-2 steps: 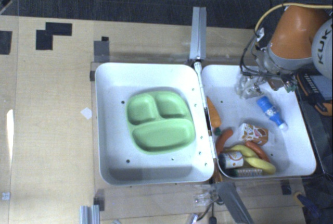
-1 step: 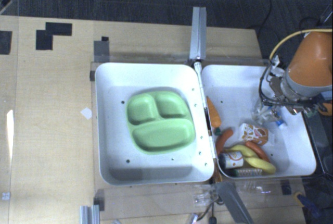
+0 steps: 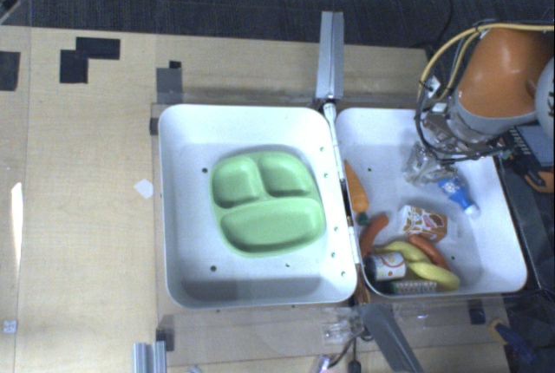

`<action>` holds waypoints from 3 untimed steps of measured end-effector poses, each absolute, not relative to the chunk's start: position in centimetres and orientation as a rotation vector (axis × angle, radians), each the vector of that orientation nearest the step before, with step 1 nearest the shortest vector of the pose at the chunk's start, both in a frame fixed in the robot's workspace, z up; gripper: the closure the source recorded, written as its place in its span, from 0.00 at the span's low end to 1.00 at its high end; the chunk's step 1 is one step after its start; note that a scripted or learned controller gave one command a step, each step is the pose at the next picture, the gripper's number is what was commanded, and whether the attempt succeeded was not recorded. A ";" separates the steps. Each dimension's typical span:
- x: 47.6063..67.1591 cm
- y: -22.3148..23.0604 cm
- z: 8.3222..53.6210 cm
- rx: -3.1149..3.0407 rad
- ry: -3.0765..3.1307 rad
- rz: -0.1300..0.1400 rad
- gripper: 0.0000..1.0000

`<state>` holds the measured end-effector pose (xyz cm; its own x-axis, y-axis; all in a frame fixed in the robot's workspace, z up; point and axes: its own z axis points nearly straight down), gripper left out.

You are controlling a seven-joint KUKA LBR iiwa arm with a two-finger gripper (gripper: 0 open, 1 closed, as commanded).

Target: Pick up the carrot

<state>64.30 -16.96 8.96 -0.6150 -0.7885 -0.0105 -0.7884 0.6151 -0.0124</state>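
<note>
The left bin [image 3: 173, 189] at frame centre holds a green divided tray [image 3: 264, 202]. The arm [image 3: 499, 76] hangs over the right bin [image 3: 512, 258] at upper right. Gripper [image 3: 427, 165]: state cannot be determined. The carrot [image 3: 354, 187] lies ungrasped along that bin's left wall; the pick remains undone.

A rounded orange band [image 3: 499, 72] is showing above the gripper [image 3: 431, 161], with yellow and black cables [image 3: 442, 59] looping beside its grey wrist.
</note>
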 end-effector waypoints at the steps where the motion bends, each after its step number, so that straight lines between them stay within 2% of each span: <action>1: 64.7 -16.8 10.4 -1.361 2.801 -0.016 1.00; 2: 61.0 -20.6 8.9 -1.853 2.525 -0.013 1.00; 3: 62.9 -16.1 18.5 -2.389 2.023 -0.014 1.00</action>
<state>62.92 -16.09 18.48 0.1648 -0.9863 -0.0002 -0.9862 -0.1647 -0.0145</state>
